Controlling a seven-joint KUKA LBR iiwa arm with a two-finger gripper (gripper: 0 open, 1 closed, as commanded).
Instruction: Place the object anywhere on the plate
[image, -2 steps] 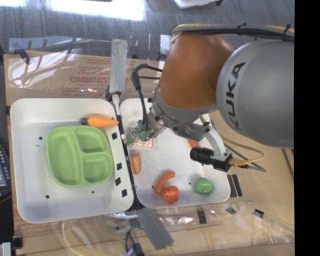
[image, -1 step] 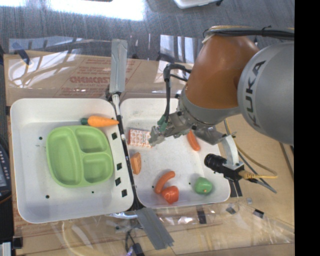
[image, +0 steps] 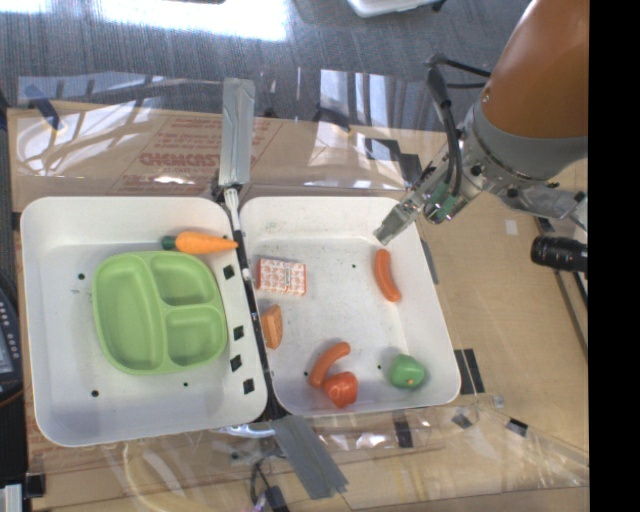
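A green divided plate lies in the left bin. An orange carrot rests at the plate's far rim, beside the divider between the bins. My gripper hangs over the far right corner of the right bin, just above and to the right of an orange sausage. Nothing shows in its grasp. The right bin also holds a pink patterned box, an orange wedge, a second sausage, a red pepper and a green pepper.
The arm's grey and orange body fills the upper right, above the right bin's far corner. Grey tape runs along the seam between the bins. Cardboard and clear plastic sheeting surround both bins.
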